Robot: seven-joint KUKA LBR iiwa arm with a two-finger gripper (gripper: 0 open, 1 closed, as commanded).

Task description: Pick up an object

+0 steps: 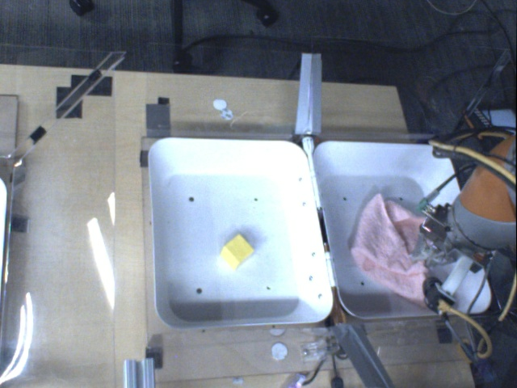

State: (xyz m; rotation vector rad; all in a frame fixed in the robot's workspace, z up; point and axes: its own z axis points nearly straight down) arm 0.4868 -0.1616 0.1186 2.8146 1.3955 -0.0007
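Observation:
A small yellow block (237, 251) lies near the middle of the left bin (174, 217). A crumpled pink cloth (385, 249) lies in the right bin (355, 168), toward its front right. The arm, with its orange band, comes in from the right, and my gripper (426, 246) is down at the cloth's right edge, partly hidden by the wrist and cables. I see nothing lifted off the bin floor.
A metal divider post (308, 95) stands behind the joint between the two bins. Yellow and black cables (464, 148) loop around the wrist at the right. Wooden bench (81, 217) stretches to the left of the bins.

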